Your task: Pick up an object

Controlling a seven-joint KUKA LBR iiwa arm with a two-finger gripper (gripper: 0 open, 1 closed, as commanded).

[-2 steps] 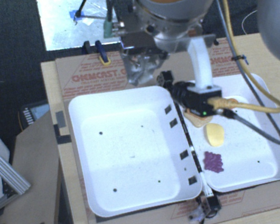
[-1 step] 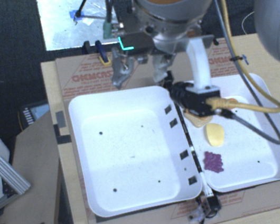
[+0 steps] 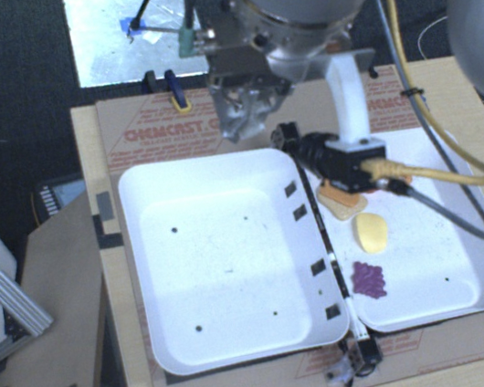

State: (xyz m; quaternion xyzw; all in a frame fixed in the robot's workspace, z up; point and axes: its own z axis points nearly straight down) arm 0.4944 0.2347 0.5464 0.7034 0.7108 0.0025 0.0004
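The job stands at its opening step: the approach, with nothing picked yet.

Nearest, in the right bin [image 3: 444, 259], a purple toy grape bunch [image 3: 368, 279] lies close to the near left corner, just beside the divide between the bins. A little farther in sits a yellow lemon-like piece [image 3: 371, 232], apart from the grapes. Beyond that is a tan bread-like slice [image 3: 343, 202], its far end hidden under robot hardware. All three keep to the left edge of that bin.

Farthest back, the gripper [image 3: 247, 115] hangs over the far edge of the left bin [image 3: 222, 265], near its far right corner, above the printed cardboard sheet [image 3: 157, 131]. It is blurred; whether it is released or clenched cannot be told, and nothing shows held in it.

So every candidate lies nearer the camera than the gripper and across the divide, well apart from it. As I judge it, the next move calls for travel over the right bin's left edge, a choice of one piece, then a descent. The lemon-like piece looks the clearest target, standing free of its neighbours.
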